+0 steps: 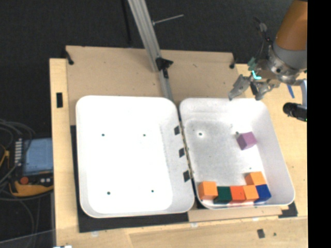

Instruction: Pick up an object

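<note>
- Dark carpet surrounds my tan desk, which carries two shallow white bins side by side; a grey metal strut slants down from 12 o'clock to the gap between them.
- Left bin: I see bare white floor with a few small dark dots.
- Right bin: a purple block lies alone near its centre, slightly toward 2 o'clock.
- Along the right bin's 6 o'clock wall sit an orange block, a green block, a second orange block, a lighter orange block and a blue block, touching in a row; another orange block sits just behind them.
- Tool: hanging at 1 o'clock over the right bin's far rim, its two fingers spread apart and gripping nothing, well apart from every block.
- At 9 o'clock, off the desk, a blue box lies among cables.
</note>
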You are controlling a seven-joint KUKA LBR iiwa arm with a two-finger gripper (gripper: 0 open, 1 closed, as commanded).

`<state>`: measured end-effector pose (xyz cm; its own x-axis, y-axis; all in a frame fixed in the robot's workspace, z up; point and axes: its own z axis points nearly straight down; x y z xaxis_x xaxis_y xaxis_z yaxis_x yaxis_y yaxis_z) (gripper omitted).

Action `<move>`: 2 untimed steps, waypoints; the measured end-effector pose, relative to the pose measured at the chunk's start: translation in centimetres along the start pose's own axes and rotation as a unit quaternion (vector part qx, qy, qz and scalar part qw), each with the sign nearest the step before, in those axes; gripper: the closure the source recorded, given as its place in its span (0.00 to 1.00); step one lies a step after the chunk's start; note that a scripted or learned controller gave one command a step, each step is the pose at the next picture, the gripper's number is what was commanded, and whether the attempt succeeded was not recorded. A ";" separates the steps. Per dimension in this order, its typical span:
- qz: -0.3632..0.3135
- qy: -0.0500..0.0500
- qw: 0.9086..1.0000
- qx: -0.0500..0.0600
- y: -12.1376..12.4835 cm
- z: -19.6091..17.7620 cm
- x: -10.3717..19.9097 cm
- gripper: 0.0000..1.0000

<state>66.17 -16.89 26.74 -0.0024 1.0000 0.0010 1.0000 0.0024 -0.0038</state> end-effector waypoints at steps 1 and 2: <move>-0.001 -0.002 1.000 -0.002 0.0 -0.3 -0.1 0.00; 0.001 -0.002 1.000 0.000 -0.6 4.1 -0.2 0.00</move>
<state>65.54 -17.10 22.66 0.0001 1.0000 -0.0022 1.0000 -0.0001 -0.0040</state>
